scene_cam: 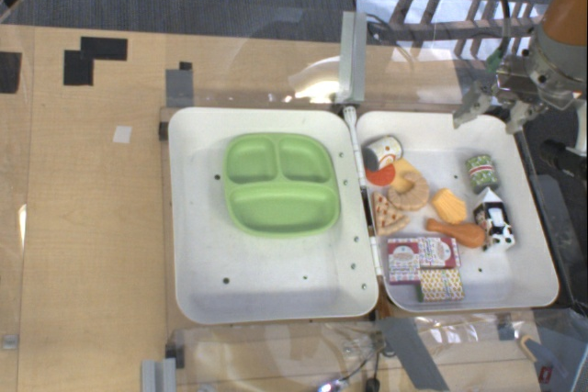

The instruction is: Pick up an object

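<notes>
The right bin [542, 275] holds several small toy items: a white and red piece [383, 149], a tan doughnut [407, 186], a waffle-like piece [390, 218], a yellow wedge [448, 203], an orange carrot shape [457, 233], a green patterned can [480, 172], a black and white cow figure [496, 224], a pink box [421, 253] and a smaller patterned box [442, 285]. My gripper [493, 110] hangs over the far right corner of this bin, above the items, with its two fingers spread apart and nothing between them.
The left bin [197, 285] holds a green divided plate [281, 184]. A metal post [352, 60] stands at the back between the bins. The arm with its orange band [565, 14] comes in at the upper right.
</notes>
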Robot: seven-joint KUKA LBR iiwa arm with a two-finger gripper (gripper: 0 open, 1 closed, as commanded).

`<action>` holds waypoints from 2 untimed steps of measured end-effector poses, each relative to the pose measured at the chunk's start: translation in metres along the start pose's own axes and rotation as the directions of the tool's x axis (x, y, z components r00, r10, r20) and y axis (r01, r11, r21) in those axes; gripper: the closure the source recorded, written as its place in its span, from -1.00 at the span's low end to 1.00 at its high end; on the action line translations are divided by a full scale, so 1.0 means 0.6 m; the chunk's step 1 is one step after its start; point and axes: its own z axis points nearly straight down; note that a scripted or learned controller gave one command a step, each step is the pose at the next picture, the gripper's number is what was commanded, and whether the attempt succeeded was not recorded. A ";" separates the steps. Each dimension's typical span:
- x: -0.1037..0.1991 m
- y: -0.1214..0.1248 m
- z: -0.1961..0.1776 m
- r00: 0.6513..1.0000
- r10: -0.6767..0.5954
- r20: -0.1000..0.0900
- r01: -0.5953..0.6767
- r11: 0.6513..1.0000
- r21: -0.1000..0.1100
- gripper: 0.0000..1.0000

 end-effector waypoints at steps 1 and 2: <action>-0.073 -0.102 0.133 1.000 0.021 0.000 -0.021 1.000 0.006 -1.00; -0.078 -0.060 0.113 0.904 0.429 0.002 -0.429 0.904 0.005 -1.00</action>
